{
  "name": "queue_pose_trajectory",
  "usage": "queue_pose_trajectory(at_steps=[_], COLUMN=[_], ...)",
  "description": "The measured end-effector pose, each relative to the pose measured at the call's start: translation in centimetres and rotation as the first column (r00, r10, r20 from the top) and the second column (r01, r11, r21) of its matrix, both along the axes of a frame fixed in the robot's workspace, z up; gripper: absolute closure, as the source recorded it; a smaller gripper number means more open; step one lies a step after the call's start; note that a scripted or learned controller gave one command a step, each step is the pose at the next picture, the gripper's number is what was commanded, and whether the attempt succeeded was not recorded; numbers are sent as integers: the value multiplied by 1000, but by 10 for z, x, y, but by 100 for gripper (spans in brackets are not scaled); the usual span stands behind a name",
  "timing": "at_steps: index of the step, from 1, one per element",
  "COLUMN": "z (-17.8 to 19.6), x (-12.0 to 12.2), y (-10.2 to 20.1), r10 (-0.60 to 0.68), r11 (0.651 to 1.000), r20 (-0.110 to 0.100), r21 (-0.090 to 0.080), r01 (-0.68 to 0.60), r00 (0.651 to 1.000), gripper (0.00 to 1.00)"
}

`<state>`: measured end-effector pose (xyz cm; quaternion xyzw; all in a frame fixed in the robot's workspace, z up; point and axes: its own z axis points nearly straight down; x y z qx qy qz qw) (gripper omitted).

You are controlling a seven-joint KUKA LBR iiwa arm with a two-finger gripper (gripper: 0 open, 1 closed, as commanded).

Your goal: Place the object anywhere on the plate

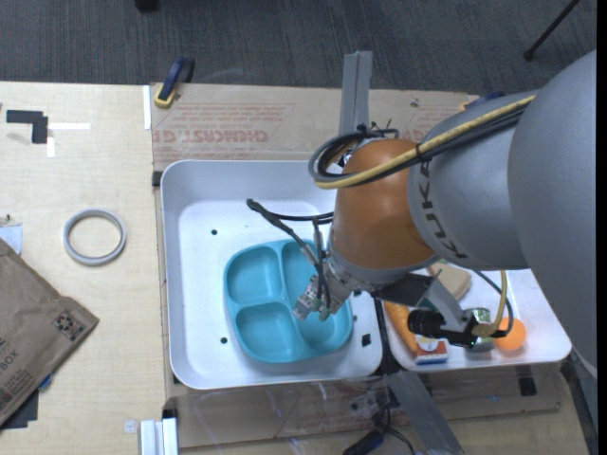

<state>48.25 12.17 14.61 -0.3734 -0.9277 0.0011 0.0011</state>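
Tool low over right side of plate, positioned for release there. Fingers blurred and crowded by wrist: cannot tell whether apart, together or clamped. Small pale object at tool tip, over plate's right compartment; held or resting, cannot tell. Plate inside left bin. Spare items in right bin.

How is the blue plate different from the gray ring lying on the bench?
The blue plate lies inside the left white bin, while the gray ring lies out on the wooden bench. The plate is bright blue and split into compartments; the ring is gray with an open middle. The plate looks much bigger than the ring. The gripper hangs over the plate, far from the ring. Both lie flat.
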Motion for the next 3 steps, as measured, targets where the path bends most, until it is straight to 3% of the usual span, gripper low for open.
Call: queue_pose_trajectory(at_steps=[1, 2, 3], z=[58, 2, 77], x=[65, 0, 57], y=[-38, 26, 35], r10=[-8, 370, 305], r11=[1000, 929, 952], r20=[3, 1, 4], r21=[0, 1, 0], r01=[8, -370, -305], r00=[1000, 929, 952], gripper=[100, 100, 100])
